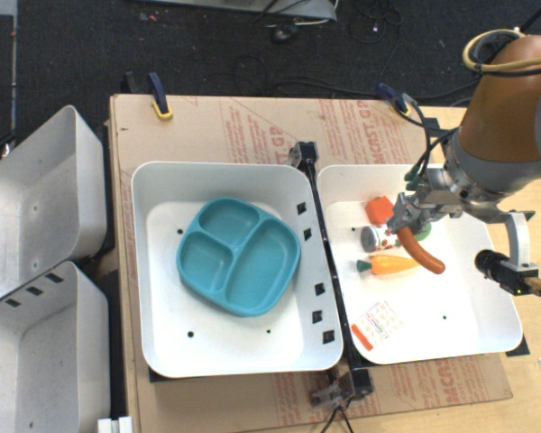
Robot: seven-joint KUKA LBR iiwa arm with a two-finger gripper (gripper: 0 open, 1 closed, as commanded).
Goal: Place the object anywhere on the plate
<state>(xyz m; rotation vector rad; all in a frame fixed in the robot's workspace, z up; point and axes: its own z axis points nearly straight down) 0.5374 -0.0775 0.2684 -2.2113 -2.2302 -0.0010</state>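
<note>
Down at the front edge, a black clamp (343, 388) sits where the two white bins meet, on the brown cardboard-covered table (225, 115). Just above it, in the right bin (487, 332), a small white packet with red print (375, 323) lies flat near the front wall.

Over to the left bin (162, 332): the teal plate (240, 255) rests in the middle of it, three compartments, tilted a little on the diagonal, with nothing on it.

Back in the right bin, we have a tight little cluster near the far left part. An orange carrot (392, 264) lies on its side, green tip pointing toward the divider. Just above it a reddish-brown sausage (422, 254) runs diagonally, and a small grey-and-white can-like object (373, 238) sits at the carrot's upper left. An orange-red rounded piece (379, 210) lies just behind that. A hint of green peeks out by the sausage's upper end, too small to name.

And the gripper (406, 219) is right over that cluster, coming in from the right on the grey arm (487, 165), its orange band (509, 97) high at the frame edge. It hangs at the sausage's upper end, but whether it's clenched or released I cannot tell from this angle.

Spare white bins (36, 206) stand off to the left of the table.
</note>
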